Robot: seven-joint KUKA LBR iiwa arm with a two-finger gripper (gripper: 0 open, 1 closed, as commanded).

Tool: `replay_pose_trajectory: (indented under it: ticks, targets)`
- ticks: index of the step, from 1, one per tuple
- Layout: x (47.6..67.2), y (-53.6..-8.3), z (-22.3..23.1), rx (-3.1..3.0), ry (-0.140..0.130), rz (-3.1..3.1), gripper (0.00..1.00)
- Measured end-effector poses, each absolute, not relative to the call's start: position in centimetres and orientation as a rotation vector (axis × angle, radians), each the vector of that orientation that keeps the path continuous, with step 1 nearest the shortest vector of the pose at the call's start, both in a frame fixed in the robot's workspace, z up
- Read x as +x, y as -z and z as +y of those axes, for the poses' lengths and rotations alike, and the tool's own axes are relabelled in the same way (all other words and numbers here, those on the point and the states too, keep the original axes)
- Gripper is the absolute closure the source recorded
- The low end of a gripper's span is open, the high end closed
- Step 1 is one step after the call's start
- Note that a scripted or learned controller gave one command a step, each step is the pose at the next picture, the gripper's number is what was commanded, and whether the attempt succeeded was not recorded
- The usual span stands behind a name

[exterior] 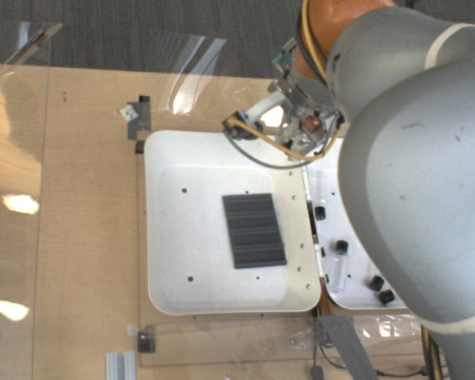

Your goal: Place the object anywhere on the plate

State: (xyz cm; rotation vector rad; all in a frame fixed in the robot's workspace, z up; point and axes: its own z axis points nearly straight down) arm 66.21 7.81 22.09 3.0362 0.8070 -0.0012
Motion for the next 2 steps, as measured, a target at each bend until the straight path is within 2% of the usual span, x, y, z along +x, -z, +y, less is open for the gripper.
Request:
replay_pose_trajectory:
  ticks: [1, 2]
  targets:
    - [61.9, -28.9, 18.3, 2.840, -0.007, 1.345, 1.00]
    - [63.3, -24.1, 23.4, 2.536, -0.001, 1.855, 1.00]
